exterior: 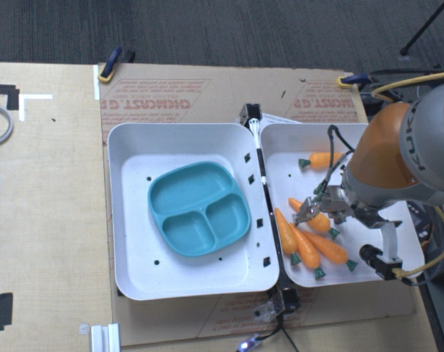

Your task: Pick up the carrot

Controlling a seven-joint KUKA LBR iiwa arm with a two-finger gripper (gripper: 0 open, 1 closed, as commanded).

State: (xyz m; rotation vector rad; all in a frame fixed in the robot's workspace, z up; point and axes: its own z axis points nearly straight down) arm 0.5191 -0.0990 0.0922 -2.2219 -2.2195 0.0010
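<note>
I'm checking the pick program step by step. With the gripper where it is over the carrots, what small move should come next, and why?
Probably a short drop straight down. The gripper hangs over the carrots piled in the right bin, with no carrot seen between its tips, so nothing is held yet. One more carrot lies apart near the bin's far edge, further from the gripper.

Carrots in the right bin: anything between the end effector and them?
Nothing visible in the way. The end effector sits low in the right bin, right over the cluster of carrots near the bin's front. One more carrot lies apart toward the back, partly behind the arm.
</note>
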